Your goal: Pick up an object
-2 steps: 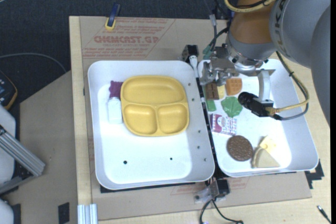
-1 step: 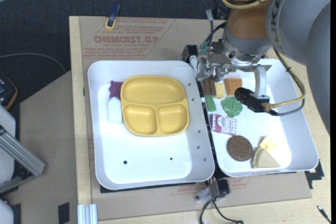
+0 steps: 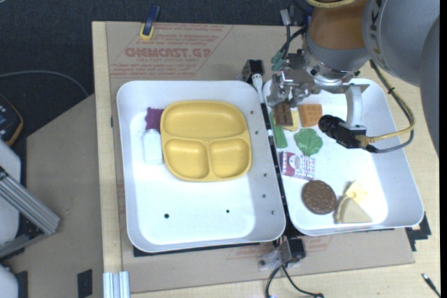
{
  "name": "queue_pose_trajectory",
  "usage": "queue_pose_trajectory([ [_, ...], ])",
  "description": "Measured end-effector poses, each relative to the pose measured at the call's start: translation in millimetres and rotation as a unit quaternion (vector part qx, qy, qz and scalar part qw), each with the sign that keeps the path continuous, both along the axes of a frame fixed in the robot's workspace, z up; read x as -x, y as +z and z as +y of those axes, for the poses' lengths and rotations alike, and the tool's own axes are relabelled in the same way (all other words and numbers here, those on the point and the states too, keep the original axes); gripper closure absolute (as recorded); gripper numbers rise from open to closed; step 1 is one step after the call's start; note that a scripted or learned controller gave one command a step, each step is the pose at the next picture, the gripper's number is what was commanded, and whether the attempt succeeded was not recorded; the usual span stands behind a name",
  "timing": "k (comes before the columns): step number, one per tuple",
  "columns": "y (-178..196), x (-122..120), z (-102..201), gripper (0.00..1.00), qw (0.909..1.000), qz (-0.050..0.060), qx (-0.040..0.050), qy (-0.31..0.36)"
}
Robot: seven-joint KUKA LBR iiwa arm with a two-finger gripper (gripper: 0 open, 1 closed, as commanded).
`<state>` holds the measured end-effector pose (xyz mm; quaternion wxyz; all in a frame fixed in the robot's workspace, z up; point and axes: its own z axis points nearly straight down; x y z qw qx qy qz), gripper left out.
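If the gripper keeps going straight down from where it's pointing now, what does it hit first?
Most likely the small brown block at the right bin's upper left corner; the gripper sits just above it. The tan square lies just beside it. Depth is unclear from this slant.

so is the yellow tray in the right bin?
No, the yellow divided tray lies in the left bin, beside a small white bottle; the right bin holds the small food pieces.

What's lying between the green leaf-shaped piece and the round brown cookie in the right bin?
In the camera view, a small maroon-and-white packet lies between the green leaf-shaped piece and the round brown cookie.
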<state>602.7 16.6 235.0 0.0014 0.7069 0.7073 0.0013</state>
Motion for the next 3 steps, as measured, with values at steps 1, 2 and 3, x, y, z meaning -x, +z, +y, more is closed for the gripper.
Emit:
queue_pose_trajectory([
  [1,-11,-8,2,1.00,1.0000,0.001,0.0005,0.001],
  [2,-10,11,-3,1.00,1.0000,0.004,-0.0001,-0.001],
  [3,-19,2,1,1.00,1.0000,0.002,0.0004,0.000],
])
